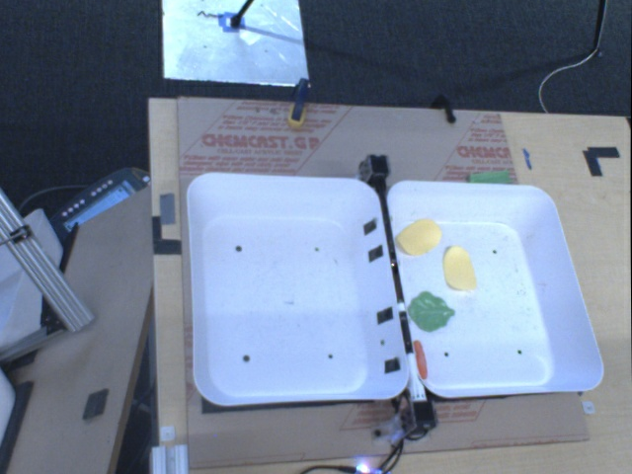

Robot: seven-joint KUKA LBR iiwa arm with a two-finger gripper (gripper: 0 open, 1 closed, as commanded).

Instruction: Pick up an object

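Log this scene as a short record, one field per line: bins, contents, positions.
bins: left bin and right bin, side by side, joined by clips
right bin contents: two yellow pieces, green piece, small orange piece
positions: all four sit in the right bin's left half; the orange piece lies nearest the divider
bench: brown board under both bins
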